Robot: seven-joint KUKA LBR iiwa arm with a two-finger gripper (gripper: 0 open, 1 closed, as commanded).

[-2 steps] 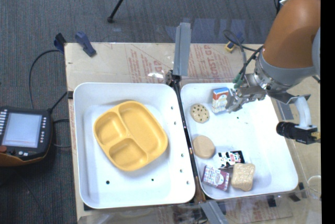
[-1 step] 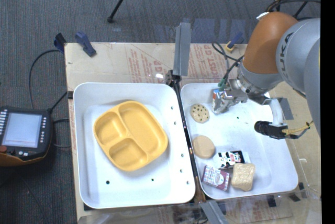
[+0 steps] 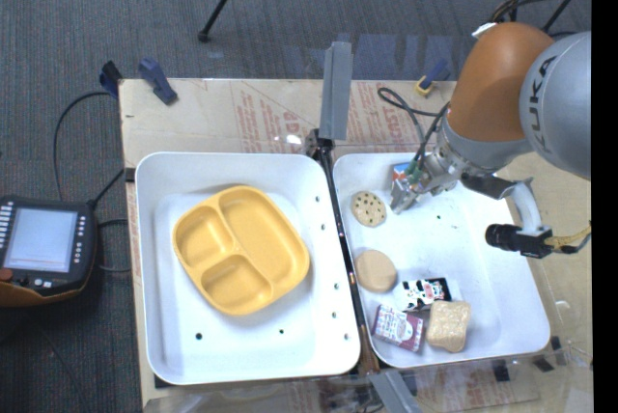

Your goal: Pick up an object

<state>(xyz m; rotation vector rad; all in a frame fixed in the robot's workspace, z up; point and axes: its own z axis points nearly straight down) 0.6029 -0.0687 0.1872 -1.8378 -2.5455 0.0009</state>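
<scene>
While the gripper hangs low over the far part of the right bin, nothing shows between its tips; cannot tell more. Just left lies a speckled cookie. Nearer sit a tan disc, cow-print carton, maroon packet and beige block. A yellow divided plate lies in the left bin.

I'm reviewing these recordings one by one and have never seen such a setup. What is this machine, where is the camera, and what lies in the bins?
One fixed camera looks down at a slant on a bench with two white bins. The grey and orange machine at the right is a robot arm; its end effector hangs over the right bin, beside a speckled cookie. Below lie a tan round piece, a black-and-white carton, a dark red packet and a beige block. The left bin holds a yellow divided plate. Whether anything is gripped can't be told.
</scene>
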